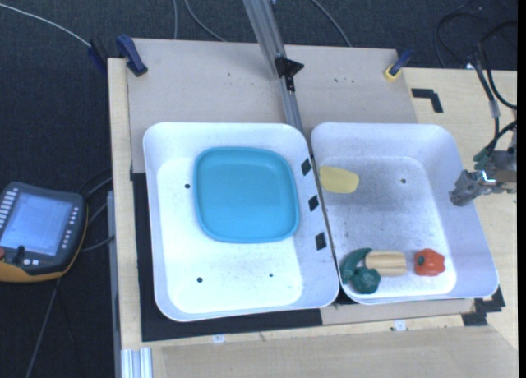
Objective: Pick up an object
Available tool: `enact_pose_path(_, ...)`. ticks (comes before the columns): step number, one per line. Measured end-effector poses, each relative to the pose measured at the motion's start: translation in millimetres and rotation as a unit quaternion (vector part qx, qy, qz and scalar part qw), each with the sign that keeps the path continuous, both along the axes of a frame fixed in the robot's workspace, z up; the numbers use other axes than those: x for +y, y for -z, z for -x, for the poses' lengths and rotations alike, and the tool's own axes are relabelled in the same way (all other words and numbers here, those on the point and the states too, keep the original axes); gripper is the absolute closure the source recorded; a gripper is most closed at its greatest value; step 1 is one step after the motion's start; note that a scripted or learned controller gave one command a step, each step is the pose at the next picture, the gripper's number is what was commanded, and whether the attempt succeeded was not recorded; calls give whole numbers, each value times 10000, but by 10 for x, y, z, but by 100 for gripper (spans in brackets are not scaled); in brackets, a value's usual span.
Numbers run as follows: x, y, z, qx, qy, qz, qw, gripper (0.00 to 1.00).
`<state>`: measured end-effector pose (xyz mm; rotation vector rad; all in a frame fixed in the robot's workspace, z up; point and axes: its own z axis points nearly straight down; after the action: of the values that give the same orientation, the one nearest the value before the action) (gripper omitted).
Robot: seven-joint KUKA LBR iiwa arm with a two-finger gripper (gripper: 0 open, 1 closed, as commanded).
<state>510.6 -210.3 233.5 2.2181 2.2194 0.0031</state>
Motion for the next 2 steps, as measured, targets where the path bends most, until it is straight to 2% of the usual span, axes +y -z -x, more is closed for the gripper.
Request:
enact_pose_path(1, 564, -94, -37, 15, -13, -9, 10000, 100)
enact_pose_path(2, 1078, 20, -65, 21, -18, -9, 10000, 100)
